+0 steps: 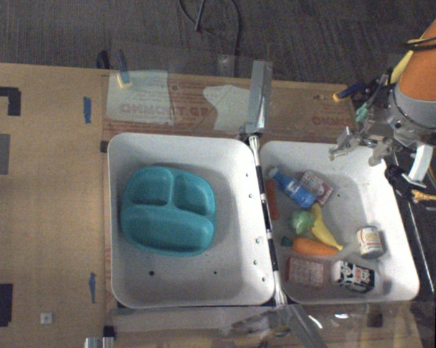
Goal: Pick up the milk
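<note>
The milk point(355, 276) is a small carton with black and white cow patches. It lies on its side in the near right corner of the right bin point(403, 235). My gripper point(362, 148) hangs over that bin's far edge, well up and away from the milk. Its fingers stand open with nothing between them. The grey arm with its orange band point(427, 60) comes in from the upper right.
Around the milk in the right bin lie a pink packet point(305, 271), a carrot point(316, 247), a banana point(324, 230), a green item point(302, 222), a can point(371, 241), a blue bottle point(292, 188) and a small pack point(317, 185). The left bin point(199, 277) holds a teal divided plate point(168, 209).
</note>
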You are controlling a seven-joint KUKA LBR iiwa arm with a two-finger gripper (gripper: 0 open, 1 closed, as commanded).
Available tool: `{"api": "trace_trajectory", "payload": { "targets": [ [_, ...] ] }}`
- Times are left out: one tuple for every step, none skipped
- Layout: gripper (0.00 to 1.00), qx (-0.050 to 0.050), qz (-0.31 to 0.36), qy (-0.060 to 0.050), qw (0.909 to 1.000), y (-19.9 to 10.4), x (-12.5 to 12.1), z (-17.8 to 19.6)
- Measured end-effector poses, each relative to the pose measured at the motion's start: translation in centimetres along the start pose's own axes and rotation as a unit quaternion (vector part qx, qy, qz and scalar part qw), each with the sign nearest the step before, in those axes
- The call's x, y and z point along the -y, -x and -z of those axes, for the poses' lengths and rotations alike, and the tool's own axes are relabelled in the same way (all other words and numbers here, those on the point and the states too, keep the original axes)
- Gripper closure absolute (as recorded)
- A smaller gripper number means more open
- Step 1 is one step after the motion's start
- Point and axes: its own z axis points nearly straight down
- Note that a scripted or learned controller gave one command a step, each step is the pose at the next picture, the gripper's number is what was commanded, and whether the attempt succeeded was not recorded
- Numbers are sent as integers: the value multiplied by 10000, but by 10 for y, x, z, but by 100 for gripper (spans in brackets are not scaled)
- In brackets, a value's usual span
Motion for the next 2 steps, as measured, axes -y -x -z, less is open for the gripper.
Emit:
{"api": "trace_trajectory", "payload": {
  "targets": [
    [0, -4, 951, -4, 9955, 57, 50, -36],
    [0, -5, 1914, 0, 9815, 73, 82, -43]
  ]
}}
